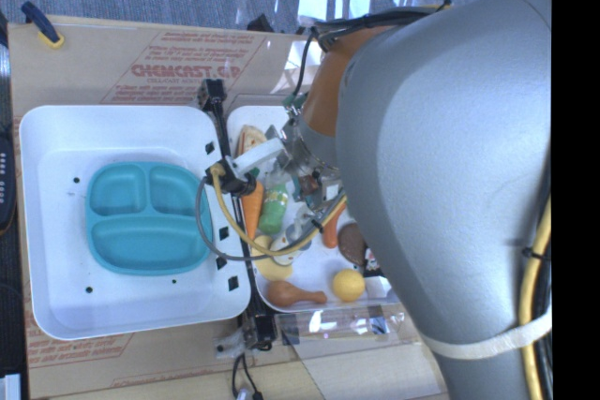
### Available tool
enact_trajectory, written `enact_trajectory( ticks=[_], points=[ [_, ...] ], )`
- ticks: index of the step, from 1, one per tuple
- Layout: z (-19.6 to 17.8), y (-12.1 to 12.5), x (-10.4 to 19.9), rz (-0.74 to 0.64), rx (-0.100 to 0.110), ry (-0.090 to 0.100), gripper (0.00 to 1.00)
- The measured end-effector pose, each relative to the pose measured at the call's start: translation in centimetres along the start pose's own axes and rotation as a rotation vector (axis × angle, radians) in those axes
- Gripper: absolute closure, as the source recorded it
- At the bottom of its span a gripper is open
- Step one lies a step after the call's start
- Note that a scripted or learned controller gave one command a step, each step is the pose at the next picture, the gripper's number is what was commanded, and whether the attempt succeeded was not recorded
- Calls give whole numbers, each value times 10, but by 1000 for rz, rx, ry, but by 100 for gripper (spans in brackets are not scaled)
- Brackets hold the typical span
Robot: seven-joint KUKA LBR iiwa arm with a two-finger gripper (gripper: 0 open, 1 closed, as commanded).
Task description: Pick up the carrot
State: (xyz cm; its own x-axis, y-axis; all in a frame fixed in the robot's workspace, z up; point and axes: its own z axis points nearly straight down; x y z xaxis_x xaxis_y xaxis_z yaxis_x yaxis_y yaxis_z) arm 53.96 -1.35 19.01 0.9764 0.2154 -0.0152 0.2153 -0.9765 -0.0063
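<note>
Currently, 2 white bins are seen side by side. A blue divided plate [145, 217] lies in the left bin [37, 229]. The right bin [246, 119] is largely covered by the grey arm [450, 173], which enters from 3 o'clock. The gripper [281, 173] is lowered over the near-left part of the right bin; whether its fingers are open or closed cannot be told. The carrot [251, 209] lies at 7 o'clock of the gripper, close to the bin's left wall, long axis running 12 to 6. A green item [273, 211] sits just beside it at 3 o'clock. A yellow ball [348, 285] and a tan drumstick-like piece [291, 294] are noted at 5 o'clock.
</note>
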Motion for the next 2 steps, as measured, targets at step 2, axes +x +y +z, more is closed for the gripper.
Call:
enact_trajectory(
  ticks=[2],
  points=[
    [73,58,-21,-15,1,11,0]
  ],
)
